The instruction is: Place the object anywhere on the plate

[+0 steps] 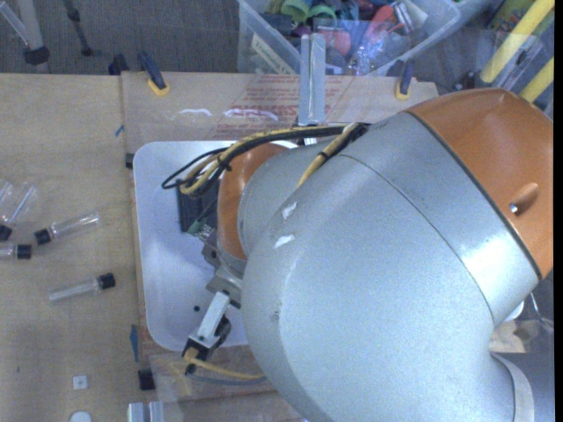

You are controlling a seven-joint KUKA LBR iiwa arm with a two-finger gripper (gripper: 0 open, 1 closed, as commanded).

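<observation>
My grey arm with its orange band (493, 165) reaches in from the right and covers most of both bins. Its wrist end hangs low over the left white bin (163, 262), where the gripper (218, 275) sits near the bin's front right part. The arm's bulk hides the fingertips and whatever lies beneath them. The bare part of the left bin's floor at the left holds no loose thing that I can make out.
Several clear tubes with black caps (84, 286) lie on the wooden bench left of the bin. A clear tub of coloured toys (343, 11) stands at the back. An upright metal post (311, 77) and clamps (154, 77) sit along the far edge.
</observation>
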